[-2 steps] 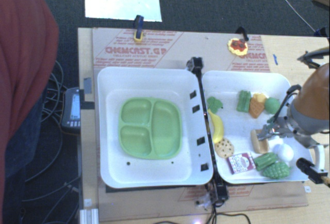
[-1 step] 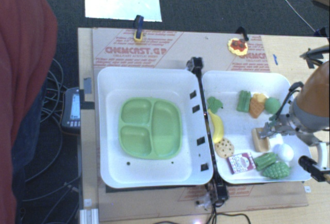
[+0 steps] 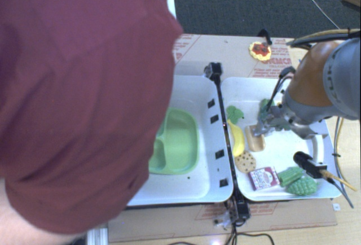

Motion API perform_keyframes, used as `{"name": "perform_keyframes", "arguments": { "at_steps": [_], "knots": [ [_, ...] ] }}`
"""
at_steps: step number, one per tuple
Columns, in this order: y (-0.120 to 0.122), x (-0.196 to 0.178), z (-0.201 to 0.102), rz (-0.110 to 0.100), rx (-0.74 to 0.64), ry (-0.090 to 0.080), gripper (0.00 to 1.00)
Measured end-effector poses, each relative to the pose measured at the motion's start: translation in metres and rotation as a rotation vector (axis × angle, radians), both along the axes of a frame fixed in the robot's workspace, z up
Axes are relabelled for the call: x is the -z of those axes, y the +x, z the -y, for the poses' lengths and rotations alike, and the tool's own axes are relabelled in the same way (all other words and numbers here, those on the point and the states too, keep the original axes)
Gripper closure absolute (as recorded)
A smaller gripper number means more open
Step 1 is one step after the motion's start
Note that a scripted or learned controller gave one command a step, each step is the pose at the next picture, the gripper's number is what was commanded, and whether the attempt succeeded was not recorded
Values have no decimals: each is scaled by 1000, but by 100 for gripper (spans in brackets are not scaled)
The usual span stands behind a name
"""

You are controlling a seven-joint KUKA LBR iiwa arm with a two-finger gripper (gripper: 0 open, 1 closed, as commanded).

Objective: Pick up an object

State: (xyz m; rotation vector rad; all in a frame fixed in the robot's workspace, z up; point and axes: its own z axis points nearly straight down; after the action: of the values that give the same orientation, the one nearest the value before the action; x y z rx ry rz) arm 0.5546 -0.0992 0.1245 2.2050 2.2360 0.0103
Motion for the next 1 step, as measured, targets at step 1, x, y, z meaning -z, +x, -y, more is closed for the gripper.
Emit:
{"name": "perform_keyframes", "arguments": {
  "at_steps": [1],
  "knots": [
    [2, -54, 65, 1, 16, -8, 100]
  ]
}}
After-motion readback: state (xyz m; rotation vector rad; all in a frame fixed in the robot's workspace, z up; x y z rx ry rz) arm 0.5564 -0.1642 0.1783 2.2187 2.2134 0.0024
